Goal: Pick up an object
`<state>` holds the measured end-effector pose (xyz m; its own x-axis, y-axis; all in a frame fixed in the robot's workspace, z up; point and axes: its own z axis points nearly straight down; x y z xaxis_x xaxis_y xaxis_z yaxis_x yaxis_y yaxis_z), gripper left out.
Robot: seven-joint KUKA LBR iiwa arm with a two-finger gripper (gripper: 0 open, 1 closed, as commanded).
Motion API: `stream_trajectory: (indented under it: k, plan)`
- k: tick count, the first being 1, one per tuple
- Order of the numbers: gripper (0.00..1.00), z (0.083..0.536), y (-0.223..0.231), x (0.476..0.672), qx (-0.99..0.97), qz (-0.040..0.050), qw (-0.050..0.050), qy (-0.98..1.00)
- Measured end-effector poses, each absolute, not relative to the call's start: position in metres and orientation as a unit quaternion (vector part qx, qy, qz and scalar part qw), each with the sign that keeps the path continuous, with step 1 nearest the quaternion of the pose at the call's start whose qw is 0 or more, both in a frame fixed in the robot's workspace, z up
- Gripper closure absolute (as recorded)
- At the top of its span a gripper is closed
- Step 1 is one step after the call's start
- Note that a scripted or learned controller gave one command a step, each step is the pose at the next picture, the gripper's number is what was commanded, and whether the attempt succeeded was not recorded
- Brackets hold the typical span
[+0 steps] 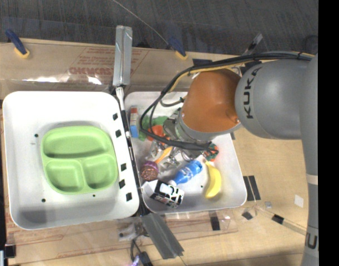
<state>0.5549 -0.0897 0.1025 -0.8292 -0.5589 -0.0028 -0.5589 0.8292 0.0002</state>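
Brown cardboard covers the bench (269, 226), with dark carpet beyond. Left, a white bin (19, 148) holds a green divided tray (77, 159). The right bin (236, 176) carries clutter: a black-and-white toy car (168, 193), a blue bottle (188, 172) lying slantwise, neck toward upper right, and a yellow banana (213, 183) running nearly upright. The gripper (172, 151) sits low over them; whether it grasps anything I cannot tell.

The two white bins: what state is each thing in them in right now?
green tray: flat in left bin, compartments bare.
banana: lying in right bin, untouched.
blue bottle: on its side.
black-and-white toy: lying near front wall.
arm: lowered over right bin.
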Motion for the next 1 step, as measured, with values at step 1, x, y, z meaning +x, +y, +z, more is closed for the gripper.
stream_trajectory:
  k: [1]
  plan:
    - [1.00, 0.2300, -0.0729, 0.5863, -0.313, -0.0033, 0.007, 0.950]
